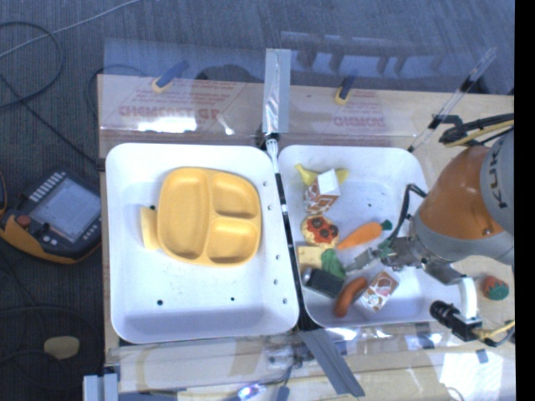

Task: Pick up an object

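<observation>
Camera view: arm coming in from the right edge, gripper (380,257) sitting low in the right bin (368,159), lower centre-right of frame. Can't tell the tool's state at this slant, and nothing is clearly showing in it. Candidate objects are clustering in the bin's left half: carrot (359,236) just up-left of the gripper, sausage (349,296) and small printed packet (380,290) just below it, pizza slice (318,230) and green piece (333,262) further left, banana (306,175) and white carton (329,180) at upper left. Left bin (125,224) is holding a yellow divided plate (209,215). Judging these as toy food: light, rigid, smooth, probably slippery. Carrot looks best: grip across the thick mid-body, not the tapering tip. Packet is flat, likely sliding out
</observation>
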`<state>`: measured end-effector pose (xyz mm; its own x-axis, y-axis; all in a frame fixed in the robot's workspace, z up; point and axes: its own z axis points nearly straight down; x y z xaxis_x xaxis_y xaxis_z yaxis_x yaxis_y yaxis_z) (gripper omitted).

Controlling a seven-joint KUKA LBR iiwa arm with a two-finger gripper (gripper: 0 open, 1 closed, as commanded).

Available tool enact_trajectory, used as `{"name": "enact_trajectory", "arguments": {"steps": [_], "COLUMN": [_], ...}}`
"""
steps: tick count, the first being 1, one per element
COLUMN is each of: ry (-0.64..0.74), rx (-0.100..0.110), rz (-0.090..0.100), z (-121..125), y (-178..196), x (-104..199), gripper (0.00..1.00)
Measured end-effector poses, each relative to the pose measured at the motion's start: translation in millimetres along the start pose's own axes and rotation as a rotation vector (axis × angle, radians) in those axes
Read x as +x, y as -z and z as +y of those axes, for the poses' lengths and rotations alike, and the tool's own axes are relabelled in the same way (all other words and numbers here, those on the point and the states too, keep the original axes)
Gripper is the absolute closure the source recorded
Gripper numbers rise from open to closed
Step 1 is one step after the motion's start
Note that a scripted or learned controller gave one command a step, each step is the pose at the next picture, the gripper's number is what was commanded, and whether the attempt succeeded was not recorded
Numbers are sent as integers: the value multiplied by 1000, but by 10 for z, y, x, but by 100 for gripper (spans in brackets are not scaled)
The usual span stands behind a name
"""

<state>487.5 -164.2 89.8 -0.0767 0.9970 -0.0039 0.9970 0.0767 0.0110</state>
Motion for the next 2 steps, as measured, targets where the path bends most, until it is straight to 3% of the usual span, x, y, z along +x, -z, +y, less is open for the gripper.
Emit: {"name": "enact_trajectory", "arguments": {"steps": [1, 2], "ry": [-180, -179], "rx": [-1, 0], "rz": [-1, 0], "z": [590, 595], "y": [-6, 90], "x": [383, 387], "gripper": [0, 100]}}
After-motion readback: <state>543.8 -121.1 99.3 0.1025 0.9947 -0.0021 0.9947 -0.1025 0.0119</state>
